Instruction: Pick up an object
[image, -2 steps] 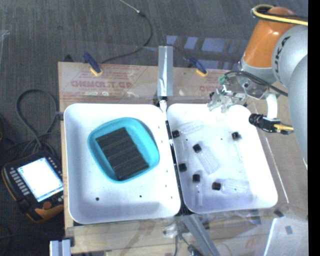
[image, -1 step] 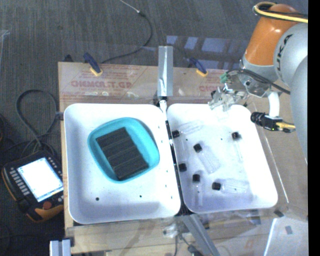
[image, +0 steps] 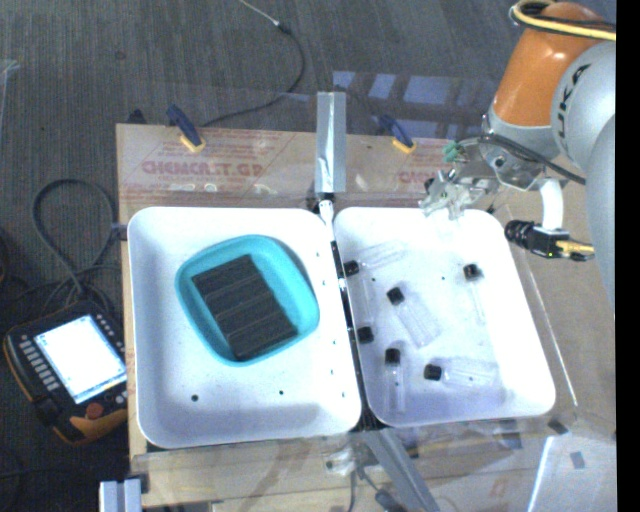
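Since the small clear plastic bottles with black caps (image: 418, 322) scattered in the right white bin (image: 520, 300) look light and slippery, gripping across a body seems safest. Whether the end effector (image: 447, 196), at that bin's upper edge, holds anything, I cannot tell.

Hand (image: 447, 197) over right bin's (image: 520, 330) far rim; blue tray (image: 200, 300) w/ black block (image: 243, 305) in left bin (image: 160, 400).
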